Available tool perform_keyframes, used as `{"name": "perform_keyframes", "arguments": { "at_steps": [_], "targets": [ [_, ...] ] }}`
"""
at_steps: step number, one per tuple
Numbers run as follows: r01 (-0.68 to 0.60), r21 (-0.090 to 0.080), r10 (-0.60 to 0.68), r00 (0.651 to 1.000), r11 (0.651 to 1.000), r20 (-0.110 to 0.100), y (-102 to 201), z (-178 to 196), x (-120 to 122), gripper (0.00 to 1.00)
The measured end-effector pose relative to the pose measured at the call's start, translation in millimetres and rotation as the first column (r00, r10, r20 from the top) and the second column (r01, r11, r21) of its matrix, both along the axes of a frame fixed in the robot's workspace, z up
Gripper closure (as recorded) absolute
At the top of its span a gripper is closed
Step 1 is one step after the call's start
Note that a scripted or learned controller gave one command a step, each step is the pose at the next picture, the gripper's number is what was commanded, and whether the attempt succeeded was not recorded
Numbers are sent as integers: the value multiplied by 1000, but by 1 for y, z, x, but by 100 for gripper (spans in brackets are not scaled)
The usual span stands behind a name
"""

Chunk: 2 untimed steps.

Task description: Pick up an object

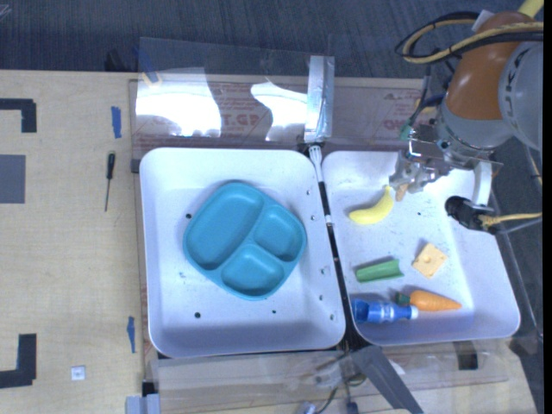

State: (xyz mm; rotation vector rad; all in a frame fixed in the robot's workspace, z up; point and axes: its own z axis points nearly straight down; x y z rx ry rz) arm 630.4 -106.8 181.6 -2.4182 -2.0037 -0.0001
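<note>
In the right bin (483, 317) lie a yellow banana (372, 210), a green cylinder (378, 270), a tan cheese-like wedge (430, 260), an orange carrot (434, 300) and a blue bottle (382, 311). My gripper (405, 184) hangs over the bin's far part, just right of and above the banana's upper tip. Nothing shows between its fingers. Whether the fingertips touch the banana I cannot tell.
The left bin (172, 317) holds a blue divided plate (244, 239). A clear plastic wall (259, 102) with a metal post (319, 97) stands behind the bins. Yellow and black cables (448, 33) loop off the arm at the upper right. A screwdriver (109, 179) lies on the bench at the left.
</note>
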Motion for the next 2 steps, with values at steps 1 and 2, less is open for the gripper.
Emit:
{"name": "perform_keyframes", "arguments": {
  "at_steps": [1,2],
  "targets": [
    [-38,-2,38,999,999,0,-8,28,-14,100],
    [-86,0,86,996,996,-5,-39,31,-31,100]
  ]
}}
